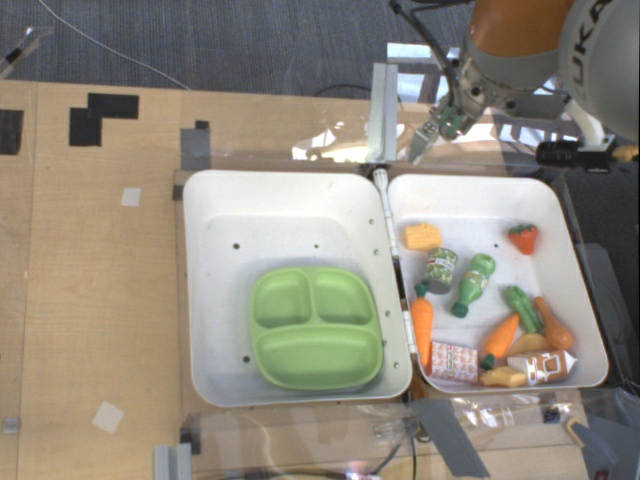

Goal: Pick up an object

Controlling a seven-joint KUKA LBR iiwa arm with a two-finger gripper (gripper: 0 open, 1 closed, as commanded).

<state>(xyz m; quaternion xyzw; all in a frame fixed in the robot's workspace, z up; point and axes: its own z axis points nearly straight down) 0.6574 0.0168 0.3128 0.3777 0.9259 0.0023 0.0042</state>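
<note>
Grey arm hangs high over the bins' far edge; gripper [432, 136] holds nothing, and its opening cannot be judged. Candidate toys crowd the right bin [560, 208]: corn [423, 236], bottle [472, 283], carrot [422, 330]. Risk: a descent into the near-corner pile nudges neighbours or closes on none. Left bin [215, 218] holds a green plate [315, 328]. Wooden bench [90, 288], grey carpet beyond.

Bright, even overhead light is washing both white bins [215, 218], glare is showing on clear plastic [330, 143] behind, pic slightly soft w/ faint shadows.
</note>
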